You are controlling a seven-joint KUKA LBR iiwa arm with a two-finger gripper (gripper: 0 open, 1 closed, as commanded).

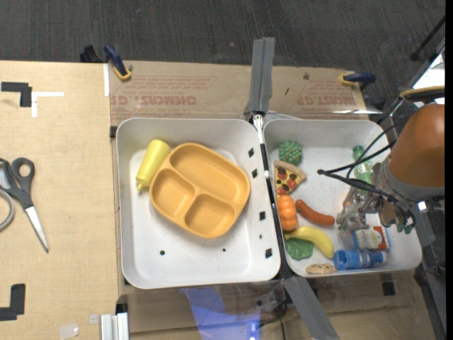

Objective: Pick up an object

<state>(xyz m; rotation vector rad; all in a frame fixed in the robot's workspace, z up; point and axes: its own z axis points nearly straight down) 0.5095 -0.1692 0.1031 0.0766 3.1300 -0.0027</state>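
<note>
Both white bins (131,211) look like smooth, slightly glossy plastic. The orange divided plate (198,190) reads as matt plastic; the banana (316,238) and sausage (315,213) shine faintly (toy plastic). The scissors (25,200) have metal blades, on matt brown cardboard (56,154).

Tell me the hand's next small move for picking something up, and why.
Probably lower the hand a little and close. It hovers in the right bin near the hot dog and a small carton, but nothing visibly sits between its fingers yet. Which of the two it is lined up on is hard to tell.
</note>
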